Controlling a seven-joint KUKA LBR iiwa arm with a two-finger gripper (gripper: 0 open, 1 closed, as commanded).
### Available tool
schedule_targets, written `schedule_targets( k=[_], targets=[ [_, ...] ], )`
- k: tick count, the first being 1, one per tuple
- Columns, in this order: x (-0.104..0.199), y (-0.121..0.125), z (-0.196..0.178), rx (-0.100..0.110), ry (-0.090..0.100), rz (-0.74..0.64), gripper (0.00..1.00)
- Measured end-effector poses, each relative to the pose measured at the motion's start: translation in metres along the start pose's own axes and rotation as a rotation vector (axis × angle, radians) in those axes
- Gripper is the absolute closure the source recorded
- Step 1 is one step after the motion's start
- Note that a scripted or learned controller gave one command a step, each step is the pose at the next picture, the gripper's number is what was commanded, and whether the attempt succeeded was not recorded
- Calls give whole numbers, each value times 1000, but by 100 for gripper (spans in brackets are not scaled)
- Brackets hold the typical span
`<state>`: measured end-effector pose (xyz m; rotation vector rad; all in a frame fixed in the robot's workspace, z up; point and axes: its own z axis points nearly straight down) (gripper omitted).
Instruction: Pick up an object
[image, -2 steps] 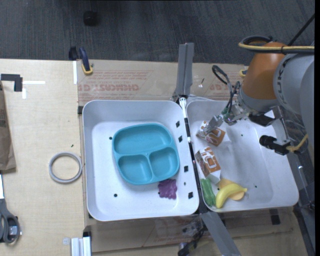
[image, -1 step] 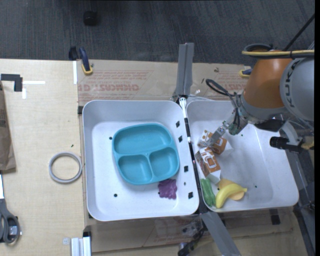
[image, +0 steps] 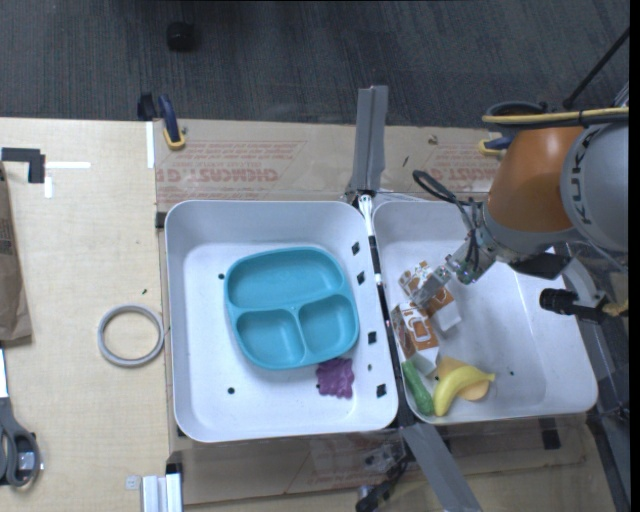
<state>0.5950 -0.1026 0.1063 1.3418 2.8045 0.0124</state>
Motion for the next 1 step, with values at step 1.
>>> schedule_targets(
  k=[1],
  targets=[
    [7,-13,0,-2,0,51,0]
  ],
)
